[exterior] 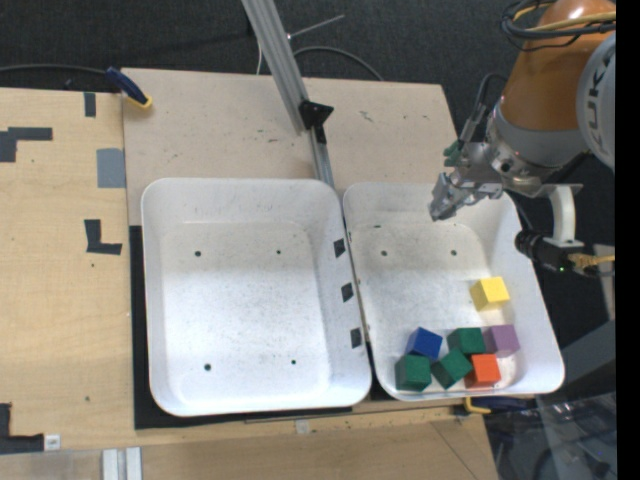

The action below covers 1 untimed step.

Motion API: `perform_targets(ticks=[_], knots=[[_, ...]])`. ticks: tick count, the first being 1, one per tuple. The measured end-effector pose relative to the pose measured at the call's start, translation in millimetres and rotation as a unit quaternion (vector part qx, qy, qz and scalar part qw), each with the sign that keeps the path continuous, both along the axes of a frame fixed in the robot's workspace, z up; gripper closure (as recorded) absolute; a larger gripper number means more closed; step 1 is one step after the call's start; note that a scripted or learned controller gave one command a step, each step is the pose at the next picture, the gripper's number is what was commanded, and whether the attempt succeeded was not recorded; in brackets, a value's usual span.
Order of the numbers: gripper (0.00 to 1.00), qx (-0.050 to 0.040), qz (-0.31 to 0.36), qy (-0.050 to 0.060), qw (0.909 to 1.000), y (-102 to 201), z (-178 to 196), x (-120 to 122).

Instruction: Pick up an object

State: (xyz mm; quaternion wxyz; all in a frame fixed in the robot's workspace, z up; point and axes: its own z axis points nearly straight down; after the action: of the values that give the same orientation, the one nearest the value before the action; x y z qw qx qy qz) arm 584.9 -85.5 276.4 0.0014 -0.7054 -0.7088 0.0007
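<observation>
Seven blocks lie in the right bin [520, 268], none held. The gripper [445, 204] hangs over that bin's far edge, toward 12 o'clock from the pile; whether it is spread or closed cannot be told.

The yellow block [491, 291] sits alone, apart from the cluster at 6 o'clock: blue block [425, 342], three green blocks [452, 367], orange block [485, 369], purple block [503, 338]. Judgement: the yellow one is the soundest target, having free room on all sides; the cluster is packed tight and leaves little gap for a clean descent.

The bench [60, 268] is light wood with grey tape marks. The left bin [165, 208] adjoins at 9 o'clock. A metal post [275, 43] rises behind the bins.
</observation>
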Motion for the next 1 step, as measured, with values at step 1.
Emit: perform_targets(ticks=[1], knots=[[1.0, 0.0, 0.0, 0.0, 1.0, 42.2, -7.4, -6.1]])
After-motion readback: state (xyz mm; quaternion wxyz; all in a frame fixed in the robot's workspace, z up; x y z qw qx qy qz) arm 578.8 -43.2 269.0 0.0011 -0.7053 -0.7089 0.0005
